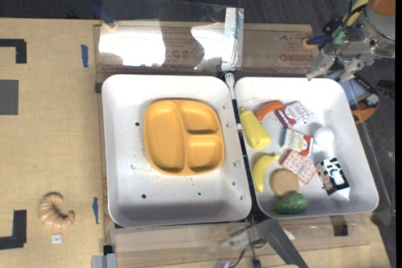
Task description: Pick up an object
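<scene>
The grey metal pincer [330, 69] is hanging at the upper right, just over the far right corner of the right-hand shallow white bin [361, 154]; its two fingers are pointing down and standing slightly apart with nothing between them.

Everything to pick from is lying below and to the left of the pincer, inside that bin. Nearest to it, a white-and-purple printed packet [295, 113] is sitting beside an orange curved plastic piece [269, 107]. Further down, a round white ball [324, 136] is resting next to a small orange-and-white carton [296, 142], with a red-checked paper wrapper [299, 165] under it. A black-and-white printed box [333, 176] is lying toward the near right wall. Along the bin's left side, a yellow plastic bottle [255, 129] and a yellow toy banana [262, 170] are lying one below the other, and a brown round cookie-like disc [284, 182] and a green bumpy toy vegetable [290, 203] are sitting at the near edge.

Well to the pincer's left, the other white bin [119, 135] is holding a yellow divided plastic plate [183, 136]. Far left on the wooden bench [44, 135], a tan toy croissant [55, 210] is lying alone.
</scene>
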Action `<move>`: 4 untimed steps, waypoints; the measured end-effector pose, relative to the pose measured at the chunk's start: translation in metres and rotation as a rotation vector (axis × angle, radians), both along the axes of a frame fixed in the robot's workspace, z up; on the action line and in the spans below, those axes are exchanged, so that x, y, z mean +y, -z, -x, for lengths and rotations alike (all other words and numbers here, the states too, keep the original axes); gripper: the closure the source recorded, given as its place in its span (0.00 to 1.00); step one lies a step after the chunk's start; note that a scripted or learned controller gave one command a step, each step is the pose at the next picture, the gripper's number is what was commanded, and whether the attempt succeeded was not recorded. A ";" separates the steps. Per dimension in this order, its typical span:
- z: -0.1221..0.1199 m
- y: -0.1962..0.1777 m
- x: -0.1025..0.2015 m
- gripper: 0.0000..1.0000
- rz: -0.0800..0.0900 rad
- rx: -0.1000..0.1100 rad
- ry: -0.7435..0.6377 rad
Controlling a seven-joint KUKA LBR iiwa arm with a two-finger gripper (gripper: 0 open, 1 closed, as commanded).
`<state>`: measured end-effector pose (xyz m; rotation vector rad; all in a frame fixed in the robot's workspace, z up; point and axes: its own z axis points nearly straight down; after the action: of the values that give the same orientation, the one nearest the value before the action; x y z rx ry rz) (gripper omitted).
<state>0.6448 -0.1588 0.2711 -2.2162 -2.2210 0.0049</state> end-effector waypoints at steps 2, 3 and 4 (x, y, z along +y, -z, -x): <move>0.075 0.184 0.019 0.00 0.001 -0.011 -0.019; 0.074 0.172 0.017 1.00 0.005 -0.017 -0.018; 0.044 0.039 0.090 1.00 -0.001 -0.016 0.056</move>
<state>0.6008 -0.0691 0.2319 -2.2848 -2.1654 -0.0144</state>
